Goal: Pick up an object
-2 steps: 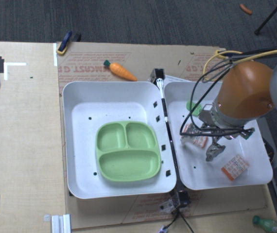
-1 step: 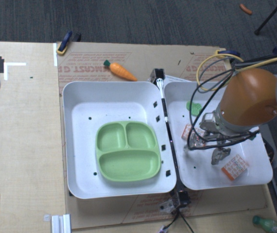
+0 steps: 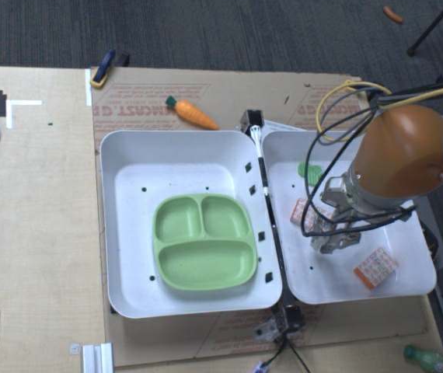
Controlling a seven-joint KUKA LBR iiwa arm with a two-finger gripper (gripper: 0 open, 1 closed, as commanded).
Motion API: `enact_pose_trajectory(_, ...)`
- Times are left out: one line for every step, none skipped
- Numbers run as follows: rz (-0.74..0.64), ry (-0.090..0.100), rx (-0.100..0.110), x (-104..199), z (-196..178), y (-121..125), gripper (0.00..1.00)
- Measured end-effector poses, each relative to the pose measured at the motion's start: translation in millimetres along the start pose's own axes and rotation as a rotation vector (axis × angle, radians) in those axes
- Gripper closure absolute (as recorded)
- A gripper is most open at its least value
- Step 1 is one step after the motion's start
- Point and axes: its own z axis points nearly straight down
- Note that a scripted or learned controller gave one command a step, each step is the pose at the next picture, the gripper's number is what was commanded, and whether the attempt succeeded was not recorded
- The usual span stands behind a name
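Arm: grey body under an orange dome (image 3: 402, 150), reaching in from 3 o'clock and hanging over the right bin, with yellow and black cables looped about it.
End effector (image 3: 338, 239): low over the middle of the right bin, between two small packets; whether it is open or closed I cannot tell, as the wrist and cables hide it.
Right bin (image 3: 408, 286): white and shallow, at 3 o'clock of the desk, touching the left bin along a shared edge.
Orange-and-white packet (image 3: 375, 268): flat on the right bin's floor, toward 5 o'clock of the end effector, apart from it.
Red-printed packet (image 3: 298, 210): on the right bin's floor at 10 o'clock of the end effector, partly behind the cables.
Green item (image 3: 310, 173): at 12 o'clock in the right bin, half hidden by the arm; what it is I cannot tell.
Left bin (image 3: 128, 177): white, at the desk's centre.
Green divided plate (image 3: 204, 242): three compartments, lying flat in the left bin toward 6 o'clock.
Toy carrot (image 3: 191, 112): on the cardboard desk (image 3: 35, 247) just beyond the left bin's 12 o'clock rim.
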Motion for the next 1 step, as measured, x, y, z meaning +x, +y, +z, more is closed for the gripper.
enact_pose_trajectory(0.0,0.0,0.0,0.0,0.0,0.0,0.0)
